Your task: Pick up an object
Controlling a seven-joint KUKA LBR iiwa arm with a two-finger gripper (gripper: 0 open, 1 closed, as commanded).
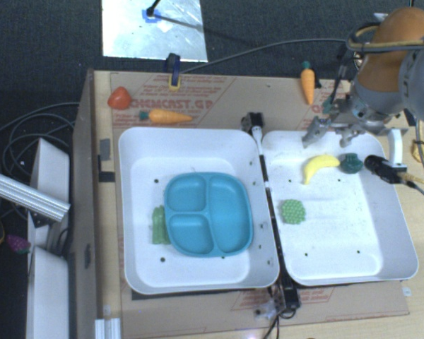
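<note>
Two white bins sit side by side on the surface, meeting along a central seam. Nearest in the left bin lies a blue plate with three compartments, and a pale green piece rests just beside its left edge, touching or nearly so; what it is cannot be told.

Across the seam, the right bin has a round green bumpy thing lying near its left wall. Farther back in that bin lies a banana, with a dark teal thing just to its right, close but apart.

Above the far edge of the right bin hangs the gripper, at the end of the arm that comes in from the right. Its two fingers stand apart, one down at the left and one at the right, with nothing between them. They are above and just behind the banana, not touching it.

Beyond the bins, on the brown board, a carrot lies flat near the left bin's far rim, with a red-orange thing left of it. A second carrot stands farther right, near the gripper.
</note>
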